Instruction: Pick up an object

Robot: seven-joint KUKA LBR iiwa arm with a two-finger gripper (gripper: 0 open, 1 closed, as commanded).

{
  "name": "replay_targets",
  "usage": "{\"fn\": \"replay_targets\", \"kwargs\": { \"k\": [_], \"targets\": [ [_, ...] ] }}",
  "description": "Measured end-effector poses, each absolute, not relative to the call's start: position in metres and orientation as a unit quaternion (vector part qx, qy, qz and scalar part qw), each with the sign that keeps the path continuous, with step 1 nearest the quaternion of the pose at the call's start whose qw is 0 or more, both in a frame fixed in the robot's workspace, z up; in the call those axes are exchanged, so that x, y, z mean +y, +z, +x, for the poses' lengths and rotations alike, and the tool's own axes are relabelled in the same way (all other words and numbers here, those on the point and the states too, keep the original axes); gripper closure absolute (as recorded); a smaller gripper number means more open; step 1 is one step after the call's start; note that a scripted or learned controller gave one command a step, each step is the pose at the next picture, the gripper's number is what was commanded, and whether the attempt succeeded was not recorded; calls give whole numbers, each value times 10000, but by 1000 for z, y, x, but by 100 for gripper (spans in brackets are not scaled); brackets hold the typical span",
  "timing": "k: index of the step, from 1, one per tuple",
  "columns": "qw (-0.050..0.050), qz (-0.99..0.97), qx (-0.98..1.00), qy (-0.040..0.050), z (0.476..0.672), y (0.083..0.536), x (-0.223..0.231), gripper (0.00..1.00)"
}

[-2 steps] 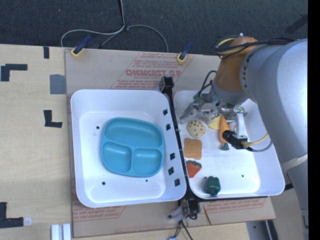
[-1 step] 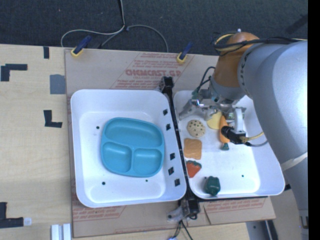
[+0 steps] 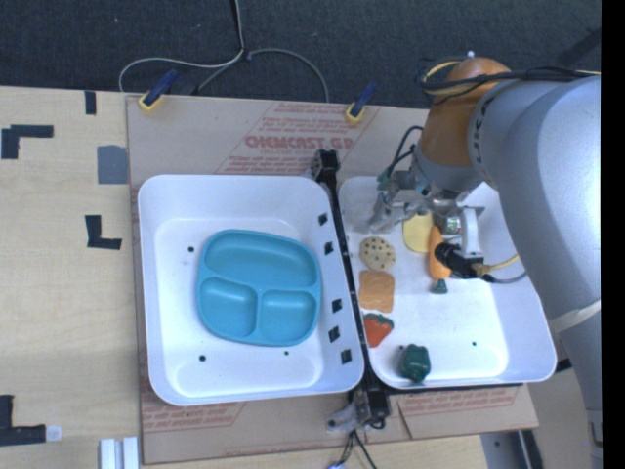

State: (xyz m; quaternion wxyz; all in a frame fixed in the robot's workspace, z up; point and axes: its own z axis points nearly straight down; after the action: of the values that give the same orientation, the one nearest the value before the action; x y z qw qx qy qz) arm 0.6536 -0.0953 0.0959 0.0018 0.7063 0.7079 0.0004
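Grey arm (image 3: 547, 193) with orange band enters from 3 o'clock, biggest thing in frame, covering the right bin's upper right part. Table (image 3: 59, 291) is light wood with black tape marks. Left bin (image 3: 156, 203), white, holds a blue divided plate (image 3: 259, 286) at its centre. Right bin (image 3: 488, 355), white, touches the left bin along a black clip strip.

Gripper (image 3: 395, 203) sits at about 12 o'clock of the right bin, near the bin's upper left corner, hanging above the bin floor. Cannot tell the gripper's state: the metal parts blur together at this angle. Nothing visibly between them, so no hold claimed.

Objects, all in the right bin, run in a column down its left side. Yellow piece (image 3: 418, 233) just at 4 o'clock of the gripper, partly under the wrist hardware. Tan bread slice (image 3: 377, 290) at 6 o'clock. Speckled cookie (image 3: 377, 252) between bread and gripper, nearest loose target, at roughly 6–7 o'clock from the gripper, close beside it. Cookie is roundish, no real long axis. Dark green pepper (image 3: 415, 362) near the bin's 6 o'clock rim. Red-orange item (image 3: 378, 329) just below the bread. Small orange piece (image 3: 439, 283) under the black wrist fitting.

Judgement: the grab is not yet made; the likeliest pick is the cookie or the yellow piece, needing a short shift toward 6 o'clock, then descent.
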Motion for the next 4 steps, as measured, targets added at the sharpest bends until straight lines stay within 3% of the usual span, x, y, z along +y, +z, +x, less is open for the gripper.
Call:
{"fn": "replay_targets", "kwargs": {
  "k": [1,2,3,4],
  "targets": [
    [18,7063,7079,3,654,96,-95,0],
    [25,7068,7074,10,624,86,-96,0],
    [32,7068,7075,14,625,97,-96,100],
    [28,7068,7074,10,625,96,-96,0]
  ]
}}
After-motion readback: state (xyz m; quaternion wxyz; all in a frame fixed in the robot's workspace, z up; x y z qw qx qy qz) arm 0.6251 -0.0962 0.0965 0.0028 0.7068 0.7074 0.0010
